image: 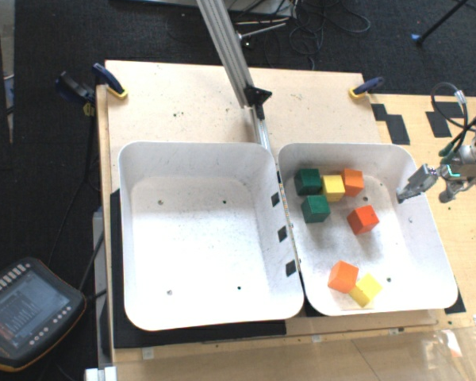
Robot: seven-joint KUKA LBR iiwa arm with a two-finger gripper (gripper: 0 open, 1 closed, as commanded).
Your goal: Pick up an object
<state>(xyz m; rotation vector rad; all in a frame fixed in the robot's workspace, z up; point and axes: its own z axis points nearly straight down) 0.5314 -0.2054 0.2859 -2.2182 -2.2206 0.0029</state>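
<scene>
The right bin holds several small cubes. At its back a green cube, a yellow cube and an orange cube stand in a row, with a second green cube just in front. A red cube sits alone mid-bin. Near the front lie an orange cube and a yellow cube, touching. My gripper hangs over the bin's right rim, right of the red cube, open, nothing between its fingers.
The left bin lies beside the right one. A slanted metal pole ends at the bins' back junction. Clamps grip the board's far corners. A teach pendant rests at the lower left.
</scene>
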